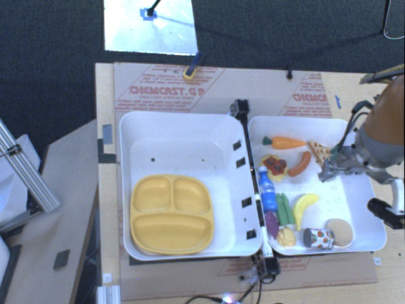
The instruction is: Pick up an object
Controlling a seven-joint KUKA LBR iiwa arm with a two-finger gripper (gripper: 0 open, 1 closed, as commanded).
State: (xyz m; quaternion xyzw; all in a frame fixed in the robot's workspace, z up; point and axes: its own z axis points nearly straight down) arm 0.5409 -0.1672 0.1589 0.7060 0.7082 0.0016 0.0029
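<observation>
Over the right bin (pixel 364 230), the gripper (pixel 330 171) hangs beside the pizza slice (pixel 318 151); finger state unclear.

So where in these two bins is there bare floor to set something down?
Left bin: bare floor behind and to the right of the yellow tray. Right bin: a patch between the banana and the gripper. Crowded along the divider, by the blue bottle.
</observation>
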